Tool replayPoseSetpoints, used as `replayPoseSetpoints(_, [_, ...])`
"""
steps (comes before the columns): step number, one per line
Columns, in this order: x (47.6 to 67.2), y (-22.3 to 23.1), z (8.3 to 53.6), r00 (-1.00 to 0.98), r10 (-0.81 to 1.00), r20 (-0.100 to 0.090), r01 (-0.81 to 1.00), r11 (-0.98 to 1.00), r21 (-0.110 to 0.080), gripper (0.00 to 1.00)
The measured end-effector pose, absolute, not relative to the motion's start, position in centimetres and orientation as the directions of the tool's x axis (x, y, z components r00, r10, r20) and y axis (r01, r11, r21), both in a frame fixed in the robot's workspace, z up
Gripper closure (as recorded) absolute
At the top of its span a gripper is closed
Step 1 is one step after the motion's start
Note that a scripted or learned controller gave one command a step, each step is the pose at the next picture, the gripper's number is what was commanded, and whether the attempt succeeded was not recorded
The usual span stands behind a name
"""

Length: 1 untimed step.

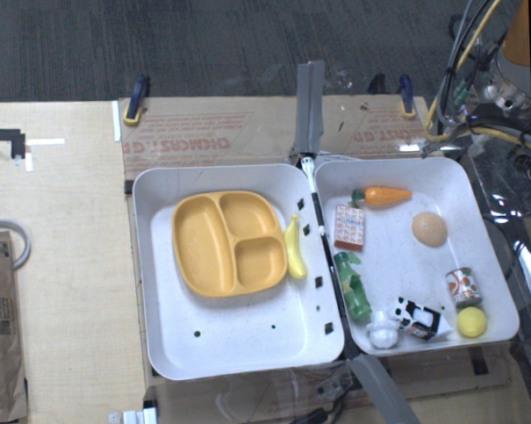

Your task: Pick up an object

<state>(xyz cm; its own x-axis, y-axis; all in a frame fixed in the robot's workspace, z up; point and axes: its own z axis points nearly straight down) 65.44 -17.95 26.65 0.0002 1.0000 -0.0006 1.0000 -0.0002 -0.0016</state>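
Observation:
The right bin (476, 208) holds an orange carrot (383, 194), a red and white snack packet (349, 227), a tan egg-shaped ball (430, 228), a green bottle (350, 287), a small red-labelled can (462, 287), a yellow ball (471, 322), a black and white toy (419, 319) and a clear lump (383, 335). In the left bin (165, 330) lie a yellow divided plate (229, 243) and a banana (293, 248) at its right rim. The arm's wrist and cables (492, 61) sit at the top right, beyond the right bin's far corner.
A grey divider bar (309, 108) stands behind the seam between the bins. Cardboard (218, 130) lies behind them, held by blue clamps (137, 98). A brown paper bag (2, 324) rests at the far left of the bench.

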Motion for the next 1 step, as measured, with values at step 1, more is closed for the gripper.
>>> replayPoseSetpoints(1, [65.44,-17.95,26.65,0.0,1.0,-0.001,1.0,0.0,-0.002,0.0])
